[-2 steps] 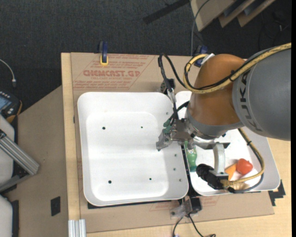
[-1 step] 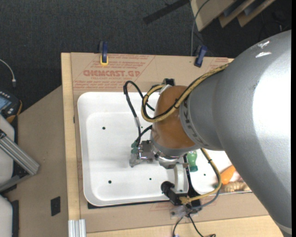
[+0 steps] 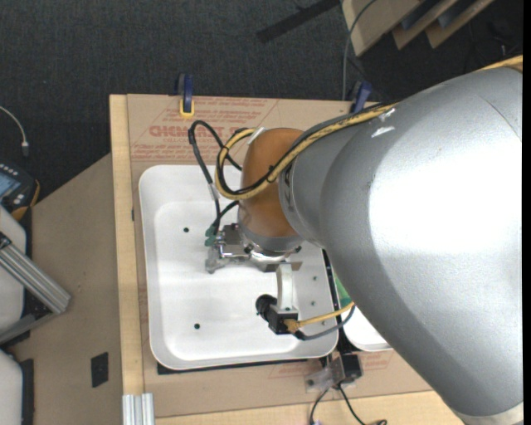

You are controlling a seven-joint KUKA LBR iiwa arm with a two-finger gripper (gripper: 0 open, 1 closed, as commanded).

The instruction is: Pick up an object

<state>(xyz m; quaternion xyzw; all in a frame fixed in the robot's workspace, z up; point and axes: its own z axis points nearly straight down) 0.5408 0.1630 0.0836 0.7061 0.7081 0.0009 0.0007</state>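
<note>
Smooth grey arm (image 3: 415, 216) overhangs glossy shallow white bin (image 3: 178, 332); end effector state unclear.

Lying flat on a tan board (image 3: 124, 166): a shallow white bin (image 3: 153, 249), with two small dark dots (image 3: 187, 232) marking its floor. Peeking out just beside it, to the right: a sliver of a second white bin (image 3: 365, 336). Gripping the board's far edge, well apart: two blue clamps (image 3: 185, 90). Running between them: red printing (image 3: 207, 116), too small to read. Sitting on the board's near left strip: a small black square (image 3: 99, 369). Spreading around the board: dark carpet (image 3: 83, 50). Slanting in from the left edge: a metal rail (image 3: 33, 274). Jutting in at the top right: pale wooden pieces (image 3: 415, 25).
</note>
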